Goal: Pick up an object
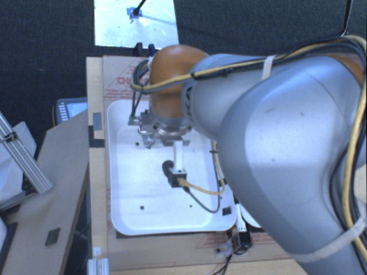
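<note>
Gripper (148, 137) sits low over the white bin's (133, 213) far half; whether released or clenched, I cannot tell from here.

Robotics lab, clearly: big grey arm (287, 125) strung with cables, working over a white bin (132, 211) on a plywood surface (57, 153), aluminium extrusion (26, 159) alongside, black cloth backdrop (40, 39) behind.

Even, fairly bright light is thrown from above. The white bin (132, 211) is rendered pale, with faint shadow beneath the pincer (150, 139). Glare is seen on the sheet (135, 16) at top. The near arm (287, 153) is slightly blurred.
</note>
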You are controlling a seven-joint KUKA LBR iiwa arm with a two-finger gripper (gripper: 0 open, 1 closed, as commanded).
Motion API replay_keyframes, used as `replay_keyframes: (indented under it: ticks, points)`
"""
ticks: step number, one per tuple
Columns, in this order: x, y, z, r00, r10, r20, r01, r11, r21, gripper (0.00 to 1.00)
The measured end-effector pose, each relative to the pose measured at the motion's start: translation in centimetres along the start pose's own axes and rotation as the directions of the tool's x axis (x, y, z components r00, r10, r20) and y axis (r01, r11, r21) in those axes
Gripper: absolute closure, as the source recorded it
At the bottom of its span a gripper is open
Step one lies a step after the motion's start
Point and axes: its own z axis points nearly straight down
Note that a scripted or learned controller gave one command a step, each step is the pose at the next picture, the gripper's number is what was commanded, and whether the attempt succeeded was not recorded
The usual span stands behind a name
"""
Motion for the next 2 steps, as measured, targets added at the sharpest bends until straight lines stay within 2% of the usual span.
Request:
replay_keyframes:
  ticks: [2]
  points:
    - [0.0,0.1,-2.1,1.0,0.004,-0.001,-0.004,1.0,-0.002,1.0]
